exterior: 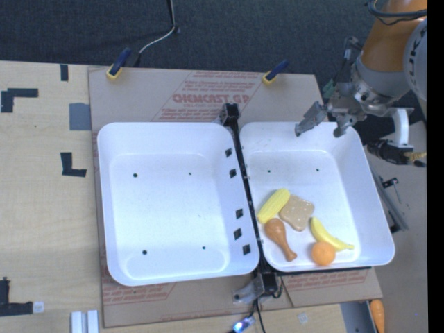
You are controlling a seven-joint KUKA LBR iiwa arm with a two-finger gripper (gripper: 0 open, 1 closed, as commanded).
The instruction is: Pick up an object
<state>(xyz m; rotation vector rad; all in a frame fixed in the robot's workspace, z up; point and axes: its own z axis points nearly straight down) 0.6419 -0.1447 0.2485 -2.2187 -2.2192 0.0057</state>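
Yellow plastic corn cob lies near-left in the right white bin, touching the tan toast slice. Claw hovers released at the far rim. Descend on the cob's free left side, fingers straddling its width.

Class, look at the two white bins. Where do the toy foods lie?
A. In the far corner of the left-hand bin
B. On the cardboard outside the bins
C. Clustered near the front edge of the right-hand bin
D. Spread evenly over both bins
C: the corn cob, bread slice, drumstick, banana and orange lie together near the front edge of the right-hand bin.
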